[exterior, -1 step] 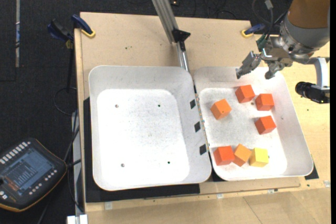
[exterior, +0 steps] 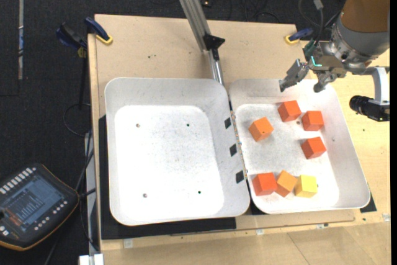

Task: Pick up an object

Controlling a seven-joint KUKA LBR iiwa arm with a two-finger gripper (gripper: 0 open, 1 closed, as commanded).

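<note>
Several small blocks lie in the right bin (exterior: 347, 152). An orange block (exterior: 261, 128), a red-orange block (exterior: 289, 110) and a red block (exterior: 312, 120) sit toward the far end. Another red block (exterior: 313, 147) lies mid-bin. Along the near end a red block (exterior: 265, 184), an orange block (exterior: 286, 182) and a yellow block (exterior: 306, 185) touch in a row. My gripper (exterior: 306, 80) hangs over the bin's far rim, just beyond the red-orange block. It is open, its fingers spread with nothing between them.
The left bin (exterior: 124, 133) sits beside the right one on the wooden bench. A metal pole (exterior: 189, 0) slants in from the top to the gap between the bins. A teach pendant (exterior: 31, 205) lies at the lower left.
</note>
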